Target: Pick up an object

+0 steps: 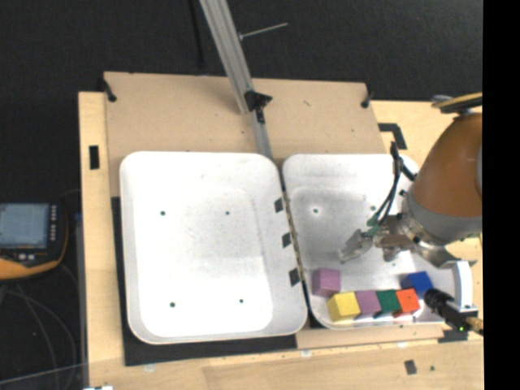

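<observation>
- A handheld device (pixel 28 234) with a grey screen and orange casing lies at the far left, off the bench on the dark floor; any writing on its screen is too blurred to read.
- The bench (pixel 93 218) is pale wood, with a tan board (pixel 179 112) laid over its far half.
- The left bin (pixel 203 246) sits on the bench with its floor bare but for a few small dark dots, so it offers wide open room from rim to rim.
- A slanted metal rail (pixel 227 43) runs from the top down to the seam where the two bins meet.
- The right bin (pixel 325 177) touches the left bin along that seam; its far half is bare.
- A purple block (pixel 327 280) lies alone in the right bin, near the seam and just behind the row.
- Along the near rim of the right bin lies a tight row: yellow block (pixel 344 305), mauve block (pixel 368 302), green block (pixel 387 301), orange block (pixel 407 301), touching side by side.
- A blue block (pixel 418 282) sits just behind the orange one, close to the right rim.
- The gripper (pixel 361 244) hangs over the middle of the right bin, behind the row and apart from every block; nothing sits between its parts, and how wide it stands I cannot tell.
- The arm (pixel 451 177) with its orange band comes in over the bin's right rim.
- No readable labels anywhere.
</observation>
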